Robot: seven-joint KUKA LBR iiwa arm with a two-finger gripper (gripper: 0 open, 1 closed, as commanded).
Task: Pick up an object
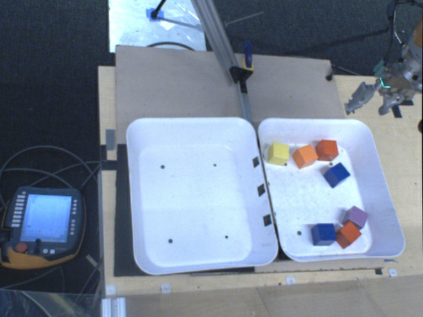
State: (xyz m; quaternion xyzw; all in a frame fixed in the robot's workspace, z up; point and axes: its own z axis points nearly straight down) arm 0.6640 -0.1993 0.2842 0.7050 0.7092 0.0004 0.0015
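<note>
A pendant (41,226) lies off the bench's left edge, beside the left bin (142,243). In the right bin (380,177), small blocks cluster: a yellow block (278,154), two orange (305,156) and one blue (337,174) near the far edge, others by the near-right corner. They look light, rigid and flat-sided, best pinched across opposite faces. The gripper (377,100) hangs beyond the bin's far-right corner, fingers spread, holding nothing.
</note>
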